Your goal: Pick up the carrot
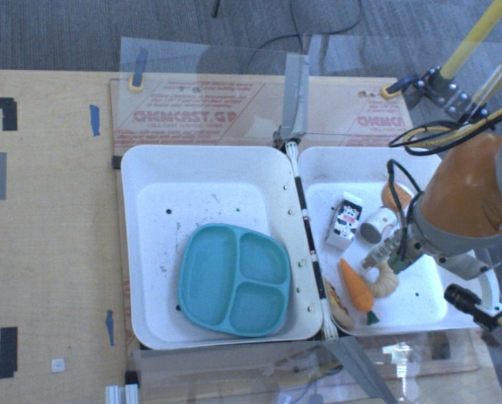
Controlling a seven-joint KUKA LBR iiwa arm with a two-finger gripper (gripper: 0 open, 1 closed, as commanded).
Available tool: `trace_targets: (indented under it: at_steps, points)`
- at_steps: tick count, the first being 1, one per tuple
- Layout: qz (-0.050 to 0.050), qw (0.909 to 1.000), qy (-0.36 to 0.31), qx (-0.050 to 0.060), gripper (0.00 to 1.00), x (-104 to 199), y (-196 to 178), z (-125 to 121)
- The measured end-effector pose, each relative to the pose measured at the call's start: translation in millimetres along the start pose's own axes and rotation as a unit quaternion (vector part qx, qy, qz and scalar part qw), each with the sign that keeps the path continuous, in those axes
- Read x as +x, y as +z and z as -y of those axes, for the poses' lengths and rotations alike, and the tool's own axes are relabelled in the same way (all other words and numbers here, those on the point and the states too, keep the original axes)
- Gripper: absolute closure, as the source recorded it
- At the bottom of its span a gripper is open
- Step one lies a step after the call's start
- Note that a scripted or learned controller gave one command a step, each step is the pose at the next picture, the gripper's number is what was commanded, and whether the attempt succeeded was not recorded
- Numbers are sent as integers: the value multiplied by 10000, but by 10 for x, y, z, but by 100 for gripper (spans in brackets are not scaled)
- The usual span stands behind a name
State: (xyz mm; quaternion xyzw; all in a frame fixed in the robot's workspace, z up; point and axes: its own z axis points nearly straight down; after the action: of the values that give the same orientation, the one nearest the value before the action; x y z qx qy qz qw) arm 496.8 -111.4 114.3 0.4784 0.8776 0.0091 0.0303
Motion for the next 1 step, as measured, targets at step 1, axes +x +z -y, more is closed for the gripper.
trace_targets:
  at_steps: [1]
  points:
    - [-2, 10000, -8, 0, 0, 6, 1, -5]
